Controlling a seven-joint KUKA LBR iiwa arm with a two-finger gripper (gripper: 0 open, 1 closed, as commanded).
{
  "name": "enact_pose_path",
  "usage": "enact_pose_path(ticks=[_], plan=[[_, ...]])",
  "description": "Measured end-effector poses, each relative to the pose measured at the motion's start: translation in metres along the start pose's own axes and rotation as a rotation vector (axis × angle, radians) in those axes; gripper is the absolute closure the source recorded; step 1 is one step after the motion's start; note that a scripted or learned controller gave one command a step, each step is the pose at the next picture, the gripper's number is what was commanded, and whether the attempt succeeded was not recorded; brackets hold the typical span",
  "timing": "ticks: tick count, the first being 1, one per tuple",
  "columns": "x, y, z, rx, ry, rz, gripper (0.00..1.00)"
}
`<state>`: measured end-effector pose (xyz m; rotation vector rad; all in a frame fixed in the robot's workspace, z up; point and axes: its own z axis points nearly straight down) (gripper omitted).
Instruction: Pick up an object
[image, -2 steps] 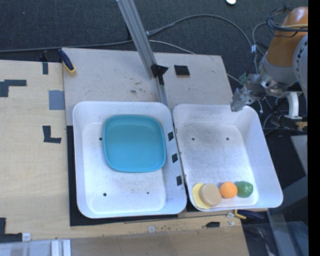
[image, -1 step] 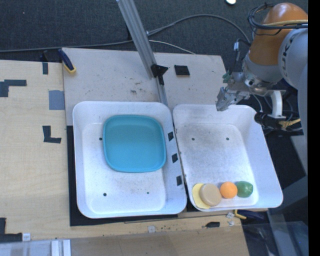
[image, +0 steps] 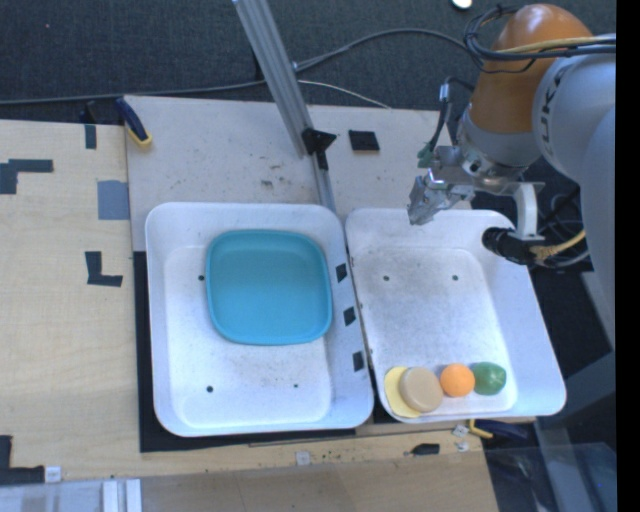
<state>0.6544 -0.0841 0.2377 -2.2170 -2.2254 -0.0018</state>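
Two shallow white bins are sitting side by side on the bench, the left bin (image: 170, 330) holding a teal square plate (image: 268, 286) that is lying flat toward its far half, and the right bin (image: 520, 310) carrying a small cluster of objects along its near edge. In that cluster a tan round piece (image: 422, 390) is resting on a pale yellow disc (image: 395, 393), an orange ball (image: 457, 381) is sitting just to its right, touching or nearly so, and a green ball (image: 489, 377) is lying just right of the orange one, close to the bin's near right corner. The grey arm with its orange band (image: 515, 60) is reaching in from the right, and the gripper (image: 428, 207) is hanging over the far edge of the right bin, well apart from the cluster at the near edge. Its jaws are pointing down and seem drawn close together with nothing visible between them, though whether they are fully closed cannot be told from this angle. A slanted metal pole (image: 290, 90) is crossing the bench beyond the bins
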Motion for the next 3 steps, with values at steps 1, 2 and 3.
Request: enact_pose_path(ticks=[1,2,3], plan=[[0.056,-0.009,0.012,0.002,0.000,-0.001,1.00],[0.115,-0.015,0.019,0.002,0.000,-0.001,1.00],[0.169,-0.029,0.008,0.001,0.000,-0.001,1.00]])
